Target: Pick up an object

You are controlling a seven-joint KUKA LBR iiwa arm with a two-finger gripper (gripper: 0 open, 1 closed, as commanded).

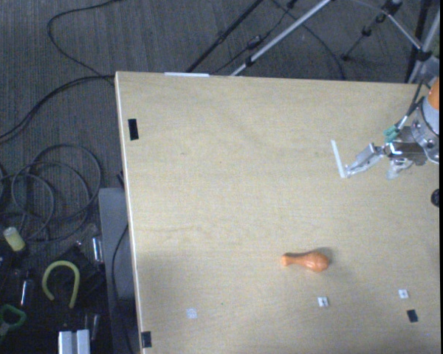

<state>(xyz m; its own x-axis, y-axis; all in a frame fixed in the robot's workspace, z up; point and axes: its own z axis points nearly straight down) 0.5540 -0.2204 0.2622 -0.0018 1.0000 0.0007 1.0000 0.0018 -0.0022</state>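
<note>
A small orange object (306, 261), pear-shaped with a narrow neck pointing left, lies on the tan bench top (229, 183) toward the front right. My gripper (367, 165) hangs at the right edge of the camera view, up and to the right of the orange object and well apart from it. Its fingers (339, 159) are spread open, and nothing is between them. The orange band of the arm (433, 94) shows at the far right.
Small white and black markers (323, 301) dot the bench near its front right corner, and a black tag (133, 129) sits by the left edge. Off the bench's left edge, cables and tools (55, 198) lie on the floor. Tripod legs (303, 17) stand behind.
</note>
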